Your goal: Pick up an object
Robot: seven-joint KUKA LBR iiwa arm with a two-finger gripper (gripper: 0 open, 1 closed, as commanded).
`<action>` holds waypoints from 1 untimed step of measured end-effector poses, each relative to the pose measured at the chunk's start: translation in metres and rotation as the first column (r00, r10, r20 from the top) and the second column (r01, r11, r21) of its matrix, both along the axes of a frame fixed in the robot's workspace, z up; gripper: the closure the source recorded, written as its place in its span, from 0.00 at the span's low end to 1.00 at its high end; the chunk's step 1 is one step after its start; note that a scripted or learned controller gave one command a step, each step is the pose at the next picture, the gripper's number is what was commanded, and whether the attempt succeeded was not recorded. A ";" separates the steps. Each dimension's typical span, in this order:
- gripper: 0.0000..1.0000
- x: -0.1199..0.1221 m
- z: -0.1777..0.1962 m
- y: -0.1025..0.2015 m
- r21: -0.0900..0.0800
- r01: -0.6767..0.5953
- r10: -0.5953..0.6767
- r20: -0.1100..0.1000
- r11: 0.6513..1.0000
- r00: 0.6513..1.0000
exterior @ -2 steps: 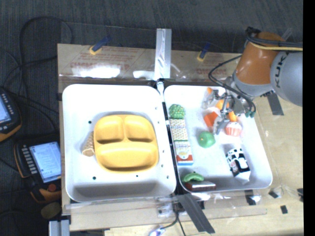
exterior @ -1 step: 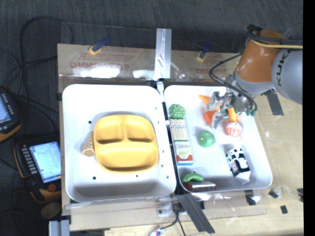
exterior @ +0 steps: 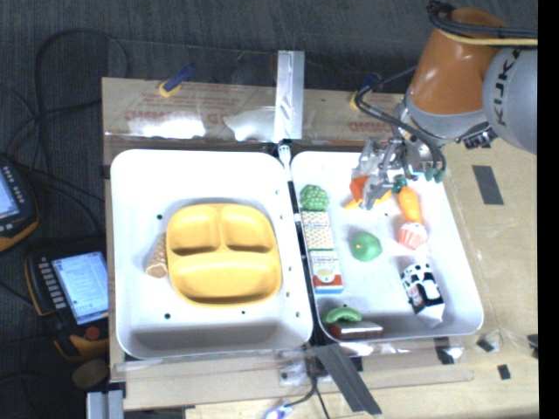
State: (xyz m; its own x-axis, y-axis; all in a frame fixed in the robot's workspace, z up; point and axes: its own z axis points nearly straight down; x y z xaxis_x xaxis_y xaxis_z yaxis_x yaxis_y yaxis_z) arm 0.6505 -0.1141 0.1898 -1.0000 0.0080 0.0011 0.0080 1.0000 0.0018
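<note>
Near front rim of right bin (exterior: 463, 321): green-and-red toy (exterior: 345, 319). Gripper (exterior: 377, 182) low at bin's far edge, just beside orange piece (exterior: 358, 188); opening cannot be told. Judged approach step; next, close and lift straight.

Dark grey carpet-like floor (exterior: 218, 16) across the top and left of the view, with black cables (exterior: 61, 68) looping over it at upper left. Light wood table (exterior: 507, 260) seen from above, slightly slanted. Clear plastic sheeting (exterior: 183, 116) taped along the table's far edge, blue clips (exterior: 177, 78) on it, and a metal strip (exterior: 290, 94) standing at the middle. Left of the table, a handheld pendant with a lit screen (exterior: 13, 199) and a second device with a bright display (exterior: 79, 286), orange trim below. Dark tape patches (exterior: 487, 184) on the table's right side. Lighting even, no hard shadows.
</note>
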 end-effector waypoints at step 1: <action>1.00 -0.016 0.036 0.085 0.000 0.028 -0.028 -0.001 1.000 1.000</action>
